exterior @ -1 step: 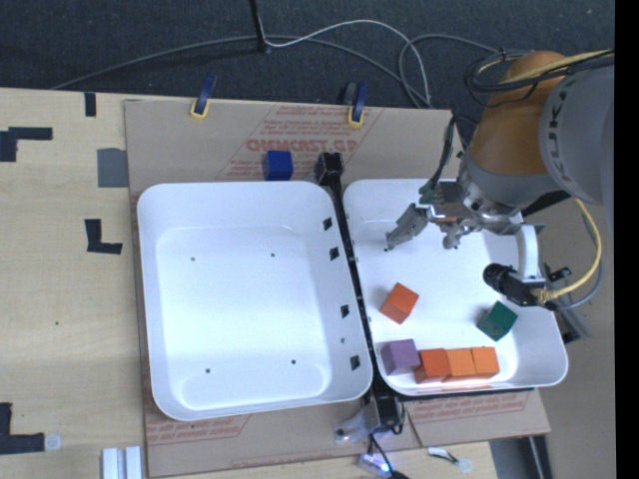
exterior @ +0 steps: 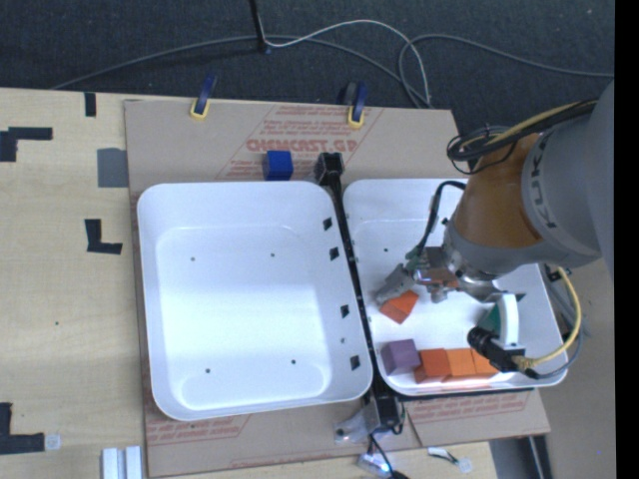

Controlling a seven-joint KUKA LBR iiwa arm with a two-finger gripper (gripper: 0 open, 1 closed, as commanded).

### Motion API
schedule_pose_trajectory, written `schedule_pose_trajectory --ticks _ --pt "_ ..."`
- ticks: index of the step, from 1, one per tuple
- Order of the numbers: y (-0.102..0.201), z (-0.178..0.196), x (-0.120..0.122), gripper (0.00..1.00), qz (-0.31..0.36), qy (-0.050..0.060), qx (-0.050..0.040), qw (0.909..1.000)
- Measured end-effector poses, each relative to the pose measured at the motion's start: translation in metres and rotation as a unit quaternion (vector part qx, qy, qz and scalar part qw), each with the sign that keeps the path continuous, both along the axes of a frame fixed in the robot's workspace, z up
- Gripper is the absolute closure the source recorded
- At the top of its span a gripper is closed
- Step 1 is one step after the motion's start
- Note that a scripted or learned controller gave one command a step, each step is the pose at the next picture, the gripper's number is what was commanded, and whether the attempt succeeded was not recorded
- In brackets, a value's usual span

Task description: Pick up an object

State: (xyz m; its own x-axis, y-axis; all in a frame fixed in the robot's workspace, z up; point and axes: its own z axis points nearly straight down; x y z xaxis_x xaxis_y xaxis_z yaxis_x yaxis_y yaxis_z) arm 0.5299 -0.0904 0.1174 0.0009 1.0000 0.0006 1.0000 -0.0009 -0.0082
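Here the gripper hangs just above the orange block — its grip unclear.

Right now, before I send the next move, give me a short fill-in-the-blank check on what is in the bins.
1. The gripper is over the ___ bin.
2. The block right below the gripper is ___ in colour.
3. The purple block lies near the bin's ___ edge, beside two orange blocks.
4. The blue block sits ___ the bins, on the cardboard.

Missing words: right; orange; front; outside
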Motion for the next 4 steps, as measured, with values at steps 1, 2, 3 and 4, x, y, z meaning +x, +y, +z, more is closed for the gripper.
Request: schedule_pose_trajectory --ticks 1,2,3,4 --pt "0.001 0.014 0.003 1.0 0.001 -0.004 -0.0002 1.0" --pt "0.001 0.013 0.003 0.0 0.001 -0.004 -0.0001 1.0" --pt "-0.003 -0.031 0.084 0.0 0.001 -0.002 -0.0003 1.0" --pt "-0.078 -0.018 0.136 0.0 -0.001 -0.004 -0.0011 1.0"
